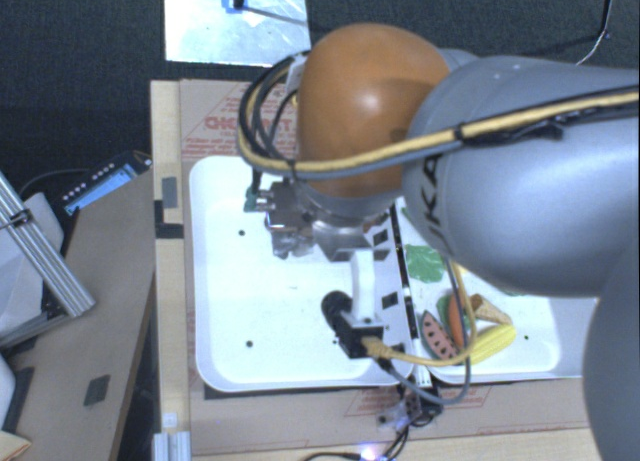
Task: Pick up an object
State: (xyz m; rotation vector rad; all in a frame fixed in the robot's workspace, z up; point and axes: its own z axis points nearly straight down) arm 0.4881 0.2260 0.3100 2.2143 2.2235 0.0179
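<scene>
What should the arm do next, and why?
Probably shift toward the right bin before lowering. The tool sits over bare floor of the left bin, while the toy food lies to its right: a watermelon slice, a carrot, a banana and a green leaf.

The big grey robot arm [530,179] looks like smooth painted metal with a soft sheen — its orange band [365,109] is glossier, catching a highlight. The shallow white bins [240,289] seem smooth matt plastic. Beneath them lies dull brown printed cardboard [205,119] — rough-looking against a crinkled, shiny foil sheet [235,4].
</scene>
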